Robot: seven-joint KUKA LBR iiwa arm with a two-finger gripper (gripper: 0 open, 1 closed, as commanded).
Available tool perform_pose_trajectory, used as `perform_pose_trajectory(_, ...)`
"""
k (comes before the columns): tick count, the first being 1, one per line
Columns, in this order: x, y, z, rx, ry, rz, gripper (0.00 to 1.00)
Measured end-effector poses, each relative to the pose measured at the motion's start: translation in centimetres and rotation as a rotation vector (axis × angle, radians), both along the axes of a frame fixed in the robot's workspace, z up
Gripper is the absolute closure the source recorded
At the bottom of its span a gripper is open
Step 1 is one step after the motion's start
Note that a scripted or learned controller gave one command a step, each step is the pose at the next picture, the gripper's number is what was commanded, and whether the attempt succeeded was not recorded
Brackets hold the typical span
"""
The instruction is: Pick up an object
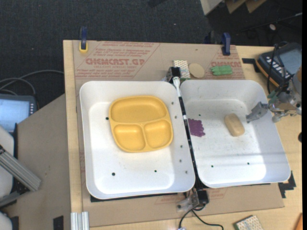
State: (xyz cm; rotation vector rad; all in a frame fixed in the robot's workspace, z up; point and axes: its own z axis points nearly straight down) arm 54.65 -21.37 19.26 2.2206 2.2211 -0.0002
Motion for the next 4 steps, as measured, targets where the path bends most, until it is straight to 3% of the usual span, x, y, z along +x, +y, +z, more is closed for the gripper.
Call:
perform_pose_trajectory(1,4.3,3.4,-9.3,0.005,0.007,0.005,0.0)
perform_pose_trajectory(2,4.3,3.1,-7.6,0.0,-0.001,0.002,1.0)
perform_pose_trajectory(3,4.3,3.1,-7.7,0.0,0.0,0.001,0.0)
perform_pose_trajectory(4,2.6,4.2,-11.0,0.003,0.006,-0.001,0.0)
